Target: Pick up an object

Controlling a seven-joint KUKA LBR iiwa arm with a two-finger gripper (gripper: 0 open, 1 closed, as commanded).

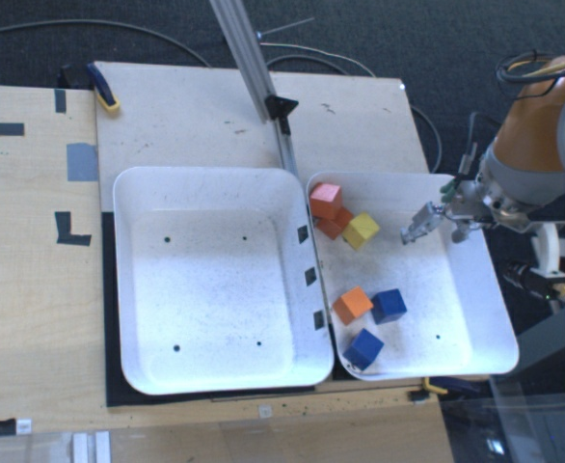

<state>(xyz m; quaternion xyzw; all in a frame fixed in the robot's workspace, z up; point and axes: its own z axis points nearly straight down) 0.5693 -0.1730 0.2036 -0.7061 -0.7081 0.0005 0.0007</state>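
Several small cubes lie in the right bin. A pink cube sits on or against a red-brown cube at the bin's far left corner, with a yellow cube beside them. Nearer the front lie an orange cube, a blue cube and another blue cube. My gripper hangs over the right bin's far right part, to the right of the yellow cube, with nothing visible between its fingers. The fingers point left and down.
The left bin stands beside the right one. A metal pole slants from the top down to the bins' shared edge. Cables run over the dark floor at the top. A yellow-handled tool lies at the bench's far left.
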